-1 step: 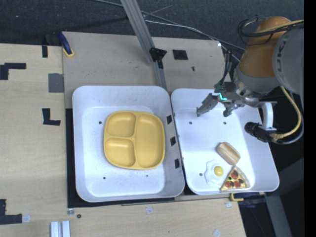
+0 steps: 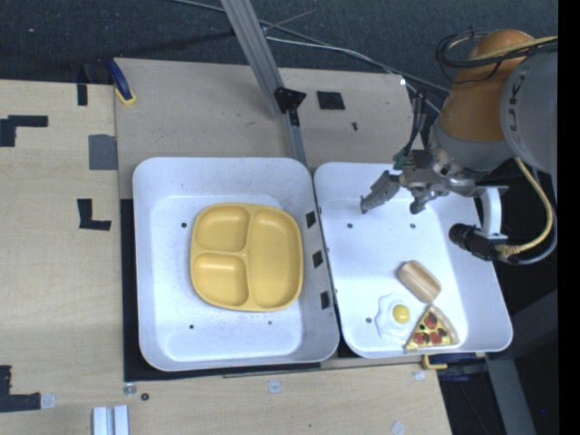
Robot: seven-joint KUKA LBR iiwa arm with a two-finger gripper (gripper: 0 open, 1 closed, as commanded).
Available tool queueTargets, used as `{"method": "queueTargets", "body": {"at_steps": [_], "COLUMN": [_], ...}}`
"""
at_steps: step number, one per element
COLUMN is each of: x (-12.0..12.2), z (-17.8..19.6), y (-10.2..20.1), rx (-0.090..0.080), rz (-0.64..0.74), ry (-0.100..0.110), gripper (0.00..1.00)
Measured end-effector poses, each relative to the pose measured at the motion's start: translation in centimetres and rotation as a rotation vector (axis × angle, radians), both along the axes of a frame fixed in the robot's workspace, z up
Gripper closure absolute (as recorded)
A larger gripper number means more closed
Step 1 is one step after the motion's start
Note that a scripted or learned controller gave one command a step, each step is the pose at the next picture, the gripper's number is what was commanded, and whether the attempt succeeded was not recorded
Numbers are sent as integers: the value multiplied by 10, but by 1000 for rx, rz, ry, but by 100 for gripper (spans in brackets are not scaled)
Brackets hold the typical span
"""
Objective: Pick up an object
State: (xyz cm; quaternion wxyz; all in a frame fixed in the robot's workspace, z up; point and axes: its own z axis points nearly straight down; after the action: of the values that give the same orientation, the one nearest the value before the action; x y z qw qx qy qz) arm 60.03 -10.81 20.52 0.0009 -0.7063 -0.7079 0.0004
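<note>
Overhead, gripper point(image 2: 396, 195) fingers splayed, released, above right bin point(image 2: 358, 243); glossy yellow three-compartment plate point(image 2: 246, 256) in left bin point(image 2: 163, 243); smooth bun point(image 2: 419, 281), fried egg point(image 2: 395, 316), pizza wedge point(image 2: 431, 328) clustered.

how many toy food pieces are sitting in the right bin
3, all near the front corner of the right bin: a bread roll, a fried egg left of and below it, and a pizza slice beside the egg.

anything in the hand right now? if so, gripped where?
Nothing is held. The hand hangs open over the bare upper part of the right bin, with nothing between its fingers; the bread roll, fried egg and pizza slice lie below it.
</note>
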Motion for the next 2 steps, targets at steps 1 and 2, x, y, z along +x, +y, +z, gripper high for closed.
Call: {"method": "queueTargets", "body": {"at_steps": [1, 2], "x": [7, 4], "z": [-50, -114], "y": [-4, -3], "rx": [-2, -1], "rz": [-1, -1], "ry": [4, 4], "gripper": [0, 0]}}
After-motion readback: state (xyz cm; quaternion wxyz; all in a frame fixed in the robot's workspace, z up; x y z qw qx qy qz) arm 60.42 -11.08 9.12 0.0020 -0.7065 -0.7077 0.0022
